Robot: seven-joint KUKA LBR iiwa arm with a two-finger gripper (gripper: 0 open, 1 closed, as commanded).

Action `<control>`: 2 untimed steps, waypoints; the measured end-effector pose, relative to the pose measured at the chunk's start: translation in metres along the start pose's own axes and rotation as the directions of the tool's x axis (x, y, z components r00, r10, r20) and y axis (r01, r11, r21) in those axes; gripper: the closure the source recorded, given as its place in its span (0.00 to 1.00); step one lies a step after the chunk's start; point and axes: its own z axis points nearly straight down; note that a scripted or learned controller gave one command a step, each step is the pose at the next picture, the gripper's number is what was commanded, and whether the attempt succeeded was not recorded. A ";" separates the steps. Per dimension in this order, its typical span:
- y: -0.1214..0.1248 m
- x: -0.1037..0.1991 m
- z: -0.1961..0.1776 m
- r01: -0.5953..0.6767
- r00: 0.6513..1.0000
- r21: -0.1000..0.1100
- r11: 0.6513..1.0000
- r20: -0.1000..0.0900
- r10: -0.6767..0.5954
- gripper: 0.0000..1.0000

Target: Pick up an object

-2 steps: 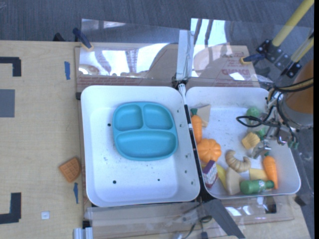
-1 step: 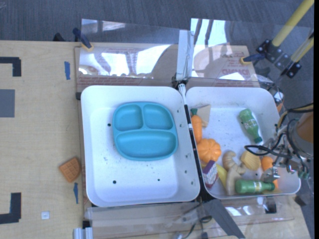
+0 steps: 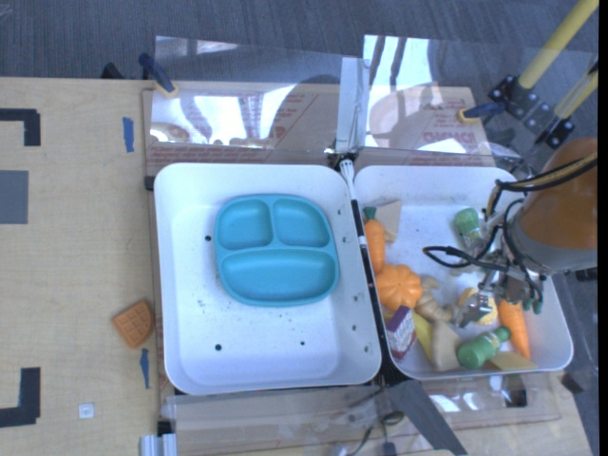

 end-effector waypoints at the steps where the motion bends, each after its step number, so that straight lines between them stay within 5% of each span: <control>1: 0.010 -0.111 0.004 0.117 0.993 0.000 0.993 -0.007 -0.117 0.00; 2: 0.010 -0.115 -0.012 0.117 0.993 0.002 0.993 0.010 -0.117 1.00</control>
